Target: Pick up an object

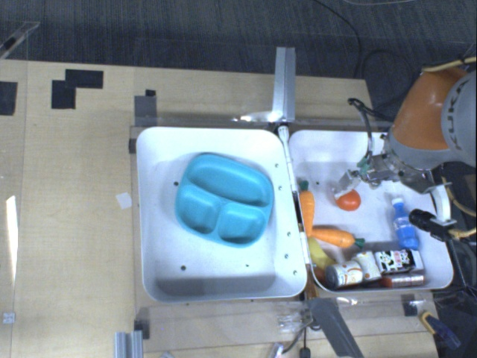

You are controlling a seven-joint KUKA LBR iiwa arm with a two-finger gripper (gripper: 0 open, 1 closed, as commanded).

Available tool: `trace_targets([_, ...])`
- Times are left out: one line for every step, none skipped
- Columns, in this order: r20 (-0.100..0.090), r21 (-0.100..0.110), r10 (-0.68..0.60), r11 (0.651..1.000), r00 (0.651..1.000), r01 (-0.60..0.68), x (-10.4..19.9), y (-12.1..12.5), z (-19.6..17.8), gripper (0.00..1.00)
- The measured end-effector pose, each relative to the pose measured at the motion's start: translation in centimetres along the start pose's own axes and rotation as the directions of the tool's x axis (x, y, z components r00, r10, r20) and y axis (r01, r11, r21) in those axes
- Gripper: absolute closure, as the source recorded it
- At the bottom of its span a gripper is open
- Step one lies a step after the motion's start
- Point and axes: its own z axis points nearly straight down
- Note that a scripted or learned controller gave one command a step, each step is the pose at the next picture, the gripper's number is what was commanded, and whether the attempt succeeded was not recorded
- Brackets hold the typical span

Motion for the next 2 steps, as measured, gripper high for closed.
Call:
trace_targets([0.0, -0.006, 0.175, 0.985, 0.985, -0.175, -0.7, -1.8, 3.5, 0.0])
trace_targets([0.002, -0.015, 0.173, 0.985, 0.985, -0.173, -0.7, -1.5, 2.3, 1.0])
